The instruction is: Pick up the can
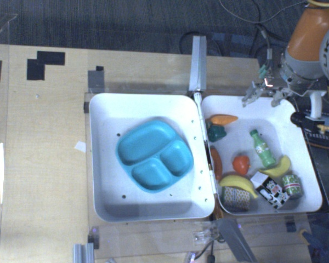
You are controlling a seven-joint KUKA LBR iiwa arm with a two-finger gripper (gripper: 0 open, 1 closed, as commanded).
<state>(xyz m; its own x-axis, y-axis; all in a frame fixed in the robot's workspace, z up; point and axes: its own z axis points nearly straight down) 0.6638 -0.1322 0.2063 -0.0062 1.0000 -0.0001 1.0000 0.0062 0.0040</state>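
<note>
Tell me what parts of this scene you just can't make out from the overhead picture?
- Can: in the camera view its label is too small and blurred to read, and the banana crosses its top edge.
- Gripper: small and blurred at the right bin's far rim, so how its tips are set is unclear.
- Arm: cut off by the top right corner.
- Dark bowl: partly hidden under a second banana.

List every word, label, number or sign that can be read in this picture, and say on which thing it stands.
No text can be read.
can: label with red and green marks, too blurred to read.
green bottle: pale label, too small to read.
black and white carton: pattern, no legible words.
</note>
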